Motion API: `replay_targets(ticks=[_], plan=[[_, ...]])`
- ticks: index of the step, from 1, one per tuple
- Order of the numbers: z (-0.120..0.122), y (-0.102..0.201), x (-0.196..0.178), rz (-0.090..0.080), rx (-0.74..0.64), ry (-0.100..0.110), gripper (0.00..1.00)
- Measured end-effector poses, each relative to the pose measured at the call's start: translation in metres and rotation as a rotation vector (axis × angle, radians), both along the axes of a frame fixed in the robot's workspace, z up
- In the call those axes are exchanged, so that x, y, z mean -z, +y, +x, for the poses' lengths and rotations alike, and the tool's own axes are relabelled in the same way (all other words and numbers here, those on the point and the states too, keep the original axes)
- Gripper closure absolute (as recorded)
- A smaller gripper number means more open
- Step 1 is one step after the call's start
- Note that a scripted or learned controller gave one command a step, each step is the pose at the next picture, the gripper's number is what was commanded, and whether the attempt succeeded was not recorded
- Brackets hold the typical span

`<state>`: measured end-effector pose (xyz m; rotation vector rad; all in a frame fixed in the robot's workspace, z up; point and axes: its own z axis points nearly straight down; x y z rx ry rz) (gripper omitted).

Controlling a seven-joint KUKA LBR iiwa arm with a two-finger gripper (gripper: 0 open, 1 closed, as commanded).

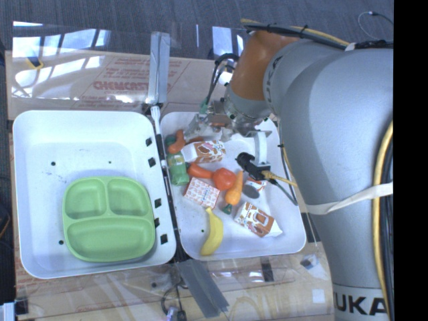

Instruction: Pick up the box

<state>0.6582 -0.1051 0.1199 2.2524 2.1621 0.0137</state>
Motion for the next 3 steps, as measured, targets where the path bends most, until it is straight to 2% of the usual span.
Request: replay_targets(ticks=[1, 2, 3], plan=[[0.009, 0.002, 0.008, 0.000, 0.121, -0.016, 0.00], [-0.025, 0.010, -0.003, 0.011, 0.225, 0.022, 0.00], [-0.076, 0.008, 0.026, 0.011, 0.396, 0.018, 0.00]])
